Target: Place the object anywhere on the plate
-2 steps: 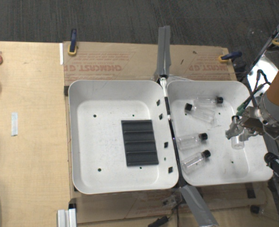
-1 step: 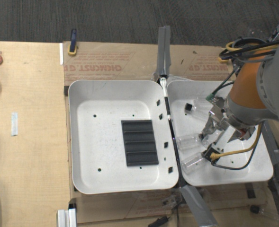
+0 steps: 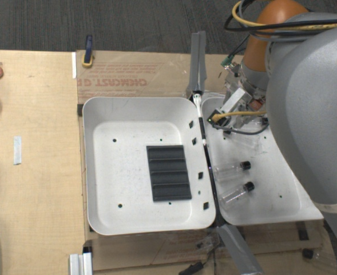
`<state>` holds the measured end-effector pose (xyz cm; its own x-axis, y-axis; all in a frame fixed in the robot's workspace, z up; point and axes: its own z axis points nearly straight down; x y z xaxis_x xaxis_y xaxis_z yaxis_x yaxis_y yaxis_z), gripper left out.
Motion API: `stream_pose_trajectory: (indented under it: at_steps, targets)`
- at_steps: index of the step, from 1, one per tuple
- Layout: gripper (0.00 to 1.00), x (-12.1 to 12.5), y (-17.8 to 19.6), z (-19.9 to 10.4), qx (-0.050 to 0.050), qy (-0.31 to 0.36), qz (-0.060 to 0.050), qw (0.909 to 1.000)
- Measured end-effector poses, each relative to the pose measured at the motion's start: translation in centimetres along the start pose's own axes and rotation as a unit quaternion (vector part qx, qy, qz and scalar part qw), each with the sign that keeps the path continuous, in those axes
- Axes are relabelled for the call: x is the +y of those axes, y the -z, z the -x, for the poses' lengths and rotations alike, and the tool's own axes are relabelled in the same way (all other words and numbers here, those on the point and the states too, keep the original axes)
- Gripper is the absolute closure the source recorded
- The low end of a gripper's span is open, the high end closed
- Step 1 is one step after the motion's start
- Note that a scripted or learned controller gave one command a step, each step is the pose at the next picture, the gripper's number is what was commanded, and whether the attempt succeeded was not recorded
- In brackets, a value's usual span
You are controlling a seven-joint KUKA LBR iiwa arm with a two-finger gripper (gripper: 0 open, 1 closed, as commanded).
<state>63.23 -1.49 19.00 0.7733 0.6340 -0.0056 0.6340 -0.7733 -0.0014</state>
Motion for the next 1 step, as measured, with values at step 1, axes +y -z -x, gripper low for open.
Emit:
stream_pose_trajectory:
  at_steps: [1]
  targets:
    - [1.0,-6.72,0.09,-2.33,-0.001,-0.144,0.0,0.9896]
